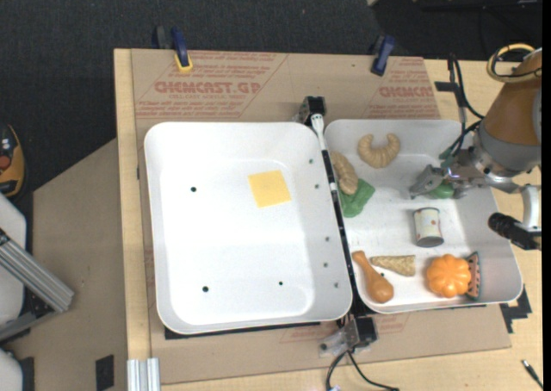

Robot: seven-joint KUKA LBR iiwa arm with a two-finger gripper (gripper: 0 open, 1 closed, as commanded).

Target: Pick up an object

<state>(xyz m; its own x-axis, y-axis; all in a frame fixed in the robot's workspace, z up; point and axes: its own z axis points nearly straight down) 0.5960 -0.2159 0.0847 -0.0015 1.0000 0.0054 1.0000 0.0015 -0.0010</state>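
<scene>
The claw (436, 181) is hovering over the right bin (504, 247) near its right edge, nothing between its fingers (open or clenched, I cannot tell). One small tin can (427, 226) is lying just below it. One croissant (379, 149) is sitting toward the top edge, one pumpkin (448, 275) toward the bottom-right corner. One flat yellow square (269, 189) is lying in the left bin (172, 208).

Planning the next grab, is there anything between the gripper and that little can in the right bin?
Nothing visible. The gripper hangs over the right bin, just above the can, with bare bin floor between them. The pumpkin lies beyond the can.
</scene>
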